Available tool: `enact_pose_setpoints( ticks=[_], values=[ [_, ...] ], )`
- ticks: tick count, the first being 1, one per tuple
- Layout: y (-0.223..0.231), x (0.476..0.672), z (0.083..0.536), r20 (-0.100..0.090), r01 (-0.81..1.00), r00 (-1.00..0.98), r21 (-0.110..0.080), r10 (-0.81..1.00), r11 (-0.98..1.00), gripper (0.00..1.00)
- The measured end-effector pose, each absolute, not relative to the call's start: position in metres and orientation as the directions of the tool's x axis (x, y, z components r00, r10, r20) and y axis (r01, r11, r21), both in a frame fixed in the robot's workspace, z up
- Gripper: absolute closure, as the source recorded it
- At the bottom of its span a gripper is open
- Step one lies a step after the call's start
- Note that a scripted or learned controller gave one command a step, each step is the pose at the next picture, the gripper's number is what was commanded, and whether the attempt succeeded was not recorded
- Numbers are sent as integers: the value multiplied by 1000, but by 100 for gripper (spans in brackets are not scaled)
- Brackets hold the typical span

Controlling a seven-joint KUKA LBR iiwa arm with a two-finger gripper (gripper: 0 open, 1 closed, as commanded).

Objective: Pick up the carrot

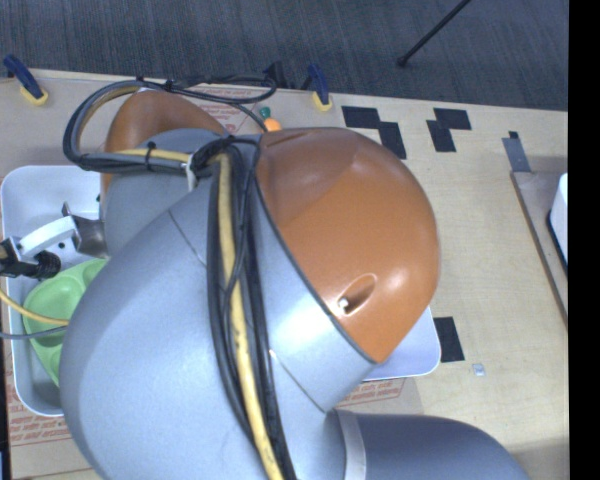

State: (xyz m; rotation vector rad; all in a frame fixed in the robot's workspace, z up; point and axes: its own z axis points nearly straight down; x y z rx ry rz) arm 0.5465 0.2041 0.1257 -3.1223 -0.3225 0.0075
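My arm (280, 298) covers most of the camera view, its grey body and orange band lying across both bins. Its wrist end and gripper (75, 236) reach down over the left bin (15, 183), largely hidden by the arm itself. A small orange and green bit (270, 121) peeks out just above the arm at the back; I cannot tell whether it is the carrot. Nothing shows held in the gripper.
A pale green rounded thing (52, 303) lies in the left bin beside the wrist. Only a front corner of the right bin (425, 353) shows from under the arm. Blue clamps (25, 80) (318, 86) sit on the bench's back edge. Bare bench lies to the right.
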Motion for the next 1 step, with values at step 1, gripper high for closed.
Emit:
enact_pose_setpoints(
  ticks=[1],
  values=[
    [204,546,135,-9,209,978,-2,209,-978,100]
  ],
)
